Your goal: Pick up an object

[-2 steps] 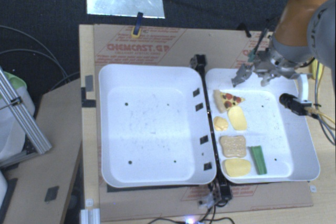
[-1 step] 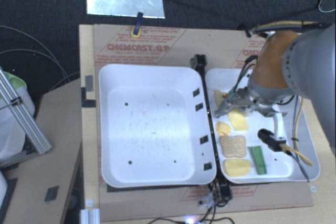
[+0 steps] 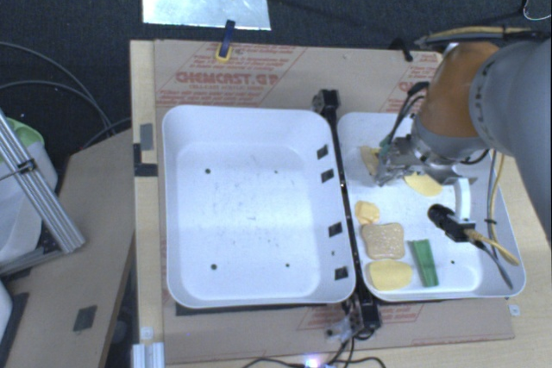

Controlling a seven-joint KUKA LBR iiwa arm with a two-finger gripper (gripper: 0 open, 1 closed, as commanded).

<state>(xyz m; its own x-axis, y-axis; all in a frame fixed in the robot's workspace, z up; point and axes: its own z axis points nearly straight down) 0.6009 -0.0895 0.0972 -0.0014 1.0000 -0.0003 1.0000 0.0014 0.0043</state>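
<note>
My arm (image 3: 517, 90): one; smooth grey casing, bulky and rounded.
My orange band (image 3: 450, 95): broad, glossy, curved, set between the grey casing and the wrist.
My wrist (image 3: 437, 152): darker grey metal collar.
My cables (image 3: 404, 115): thin, dark, beside the band.
My gripper (image 3: 385, 166): small, dark metal; detail blurred.

Green block (image 3: 423, 263), tan slice (image 3: 384, 240), white bins (image 3: 259, 299).

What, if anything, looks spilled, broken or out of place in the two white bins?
Nothing stands out. The toast slice, the green block and the yellow pieces all lie inside the right bin, none across its rim. The gripper hangs low at that bin's far end.
</note>
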